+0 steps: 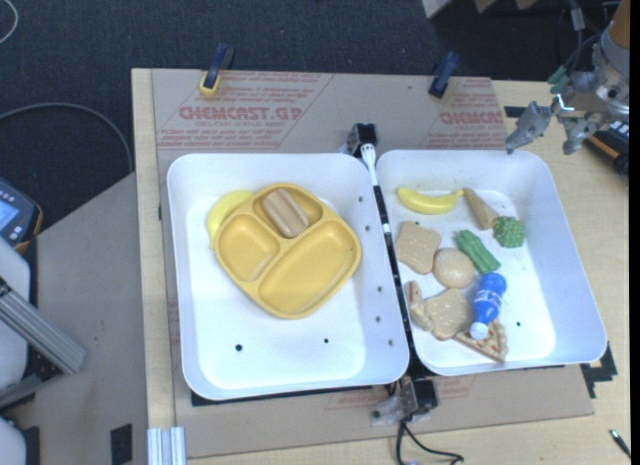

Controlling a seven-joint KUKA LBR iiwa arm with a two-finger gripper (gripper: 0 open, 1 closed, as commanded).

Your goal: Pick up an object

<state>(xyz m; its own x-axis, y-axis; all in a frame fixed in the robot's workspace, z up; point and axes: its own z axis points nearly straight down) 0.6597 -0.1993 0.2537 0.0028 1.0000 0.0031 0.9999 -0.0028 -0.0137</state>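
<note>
I see the gripper (549,127) hanging spread and empty above the far right corner of the right bin (560,228). Inside that bin lie the banana (428,199), the broccoli (509,232) and the blue bottle (487,300), all well apart from the gripper.

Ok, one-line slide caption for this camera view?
Gripper open above the right bin's far corner; toy foods inside, including a banana and blue bottle; yellow tray in left bin.

Pincer (552,129) above right bin (570,253); banana (428,199) inside
</note>
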